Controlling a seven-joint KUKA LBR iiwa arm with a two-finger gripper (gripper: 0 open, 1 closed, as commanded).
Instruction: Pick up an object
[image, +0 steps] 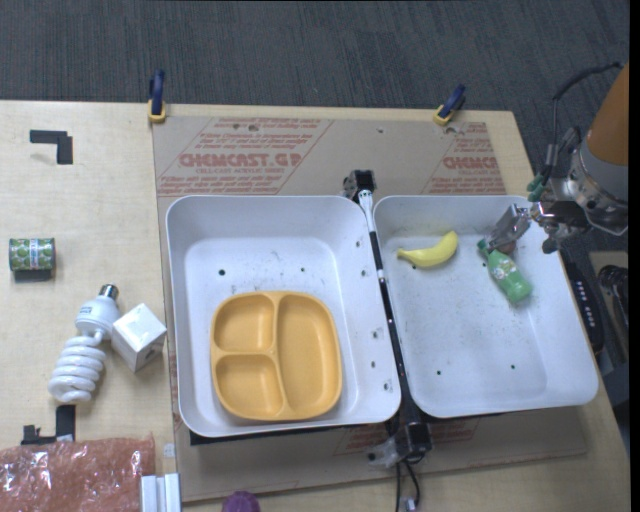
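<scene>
Over the right bin's (560, 385) far right corner, the gripper (525, 228) hangs with jaws spread, gripping nothing, just above the green bottle (508, 275), which lies right of a banana (430, 251).

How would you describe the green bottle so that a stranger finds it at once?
Look at the right bin, the one without the yellow tray. Near its upper right corner, close to the gripper, lies a small green bottle. Its only neighbour there is a banana, yellow and curved, to its left.
</scene>
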